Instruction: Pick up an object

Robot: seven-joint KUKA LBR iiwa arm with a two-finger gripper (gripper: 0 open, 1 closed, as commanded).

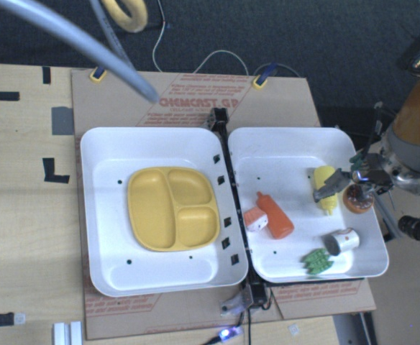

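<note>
My gripper (348, 188) hangs over the right end of the right bin (289, 144), open, with one dark finger (330, 185) lying against a yellow object (326, 187). A brown round object (358, 200) sits just below the wrist, near the bin's right wall. I see nothing held between the fingers. Nearer the middle wall lies an orange bottle (275, 216) with a white-and-red piece (254, 220) beside it. A green toy (316, 261) and a grey-and-white cylinder (341, 241) rest by the front wall.
The left bin (102, 192) holds a yellow divided plate (172, 208). A black divider (228, 192) runs between the bins. A grey hose (66, 27) and a cable cross the back of the bench.
</note>
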